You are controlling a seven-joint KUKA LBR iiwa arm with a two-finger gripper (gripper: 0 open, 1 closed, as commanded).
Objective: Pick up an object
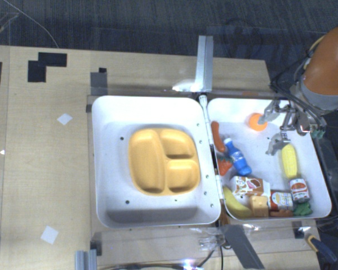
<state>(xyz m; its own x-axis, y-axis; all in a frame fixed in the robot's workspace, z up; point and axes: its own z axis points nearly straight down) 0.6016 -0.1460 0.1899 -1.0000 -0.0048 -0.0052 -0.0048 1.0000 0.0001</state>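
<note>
In the right bin [322,204], the gripper [277,129] hangs with its fingers spread and empty, and the nearest thing to take, a corn cob [289,160], lies just below-right of them, its long axis running up-down the frame.

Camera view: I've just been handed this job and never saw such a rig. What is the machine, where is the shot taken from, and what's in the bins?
One camera looks down at a slant on a wooden bench. The grey robot arm with an orange band reaches in from the right; its two-finger gripper hangs over the right white bin, holding nothing that I can see. That bin holds toy food: a yellow corn cob, a small orange ball, a blue bottle, a red sausage, a banana and small packets. The left white bin holds a yellow compartment tray.
</note>
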